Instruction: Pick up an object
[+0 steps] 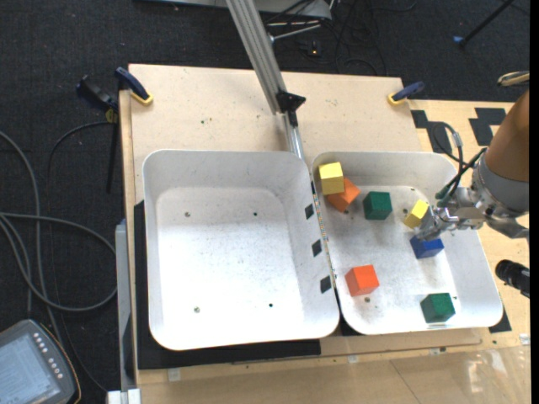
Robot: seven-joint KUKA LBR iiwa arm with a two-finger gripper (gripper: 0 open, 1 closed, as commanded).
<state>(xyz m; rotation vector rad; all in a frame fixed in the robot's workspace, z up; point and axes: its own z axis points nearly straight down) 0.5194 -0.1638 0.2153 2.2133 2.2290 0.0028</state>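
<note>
Gripper (431, 225): low in the right bin (472, 297), at roughly 3 o'clock of that bin, entering from the right edge of the view. Whether it is released or clenched: cannot tell; its tip is small and merges with the blocks beside it.
Nearest objects: small yellow block (415, 214) touching or just beside the tip at its 11 o'clock; blue block (427, 247) just under it at 6 o'clock. Which one is the target: cannot tell.
Other blocks, right bin: yellow cube (331, 177) at 10 o'clock, resting against an orange block (344, 197); dark green cube (377, 204) near centre-top; orange cube (363, 279) at 7 o'clock; green cube (438, 307) at 5 o'clock.
Left bin (168, 225): white, speckled floor.
Progress: approach looks done, arm at grasp height. No block visibly lifted or seen between the tips.
Remaining (judgement): confirm closure on one block, lift clear of the bin floor.
Risk: yellow and blue blocks sit close together; the tip may nudge one while taking the other.
</note>
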